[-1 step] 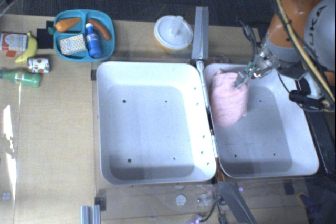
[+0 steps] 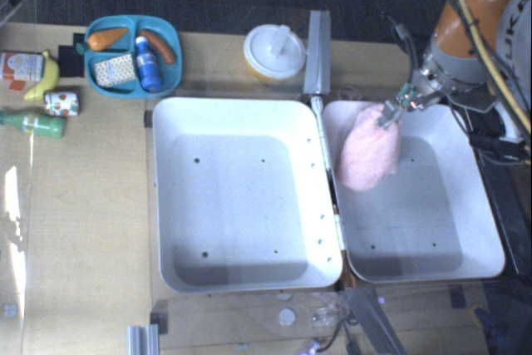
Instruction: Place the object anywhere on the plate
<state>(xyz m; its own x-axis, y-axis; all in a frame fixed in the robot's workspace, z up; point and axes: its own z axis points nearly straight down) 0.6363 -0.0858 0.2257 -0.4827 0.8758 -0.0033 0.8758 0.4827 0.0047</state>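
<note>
Two shallow white plastic bins: left bin and right bin. The grey, orange-banded arm, lettered "KU", reaches in. A soft pink plush object hangs pinched in the gripper, over the right bin's upper-left part.

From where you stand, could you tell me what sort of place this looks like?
Probably a robot lab's pick-and-place bench: two white bins, left and right, sit side by side, an arm reaches over a pink object, and toy food fills a blue tray.
</note>
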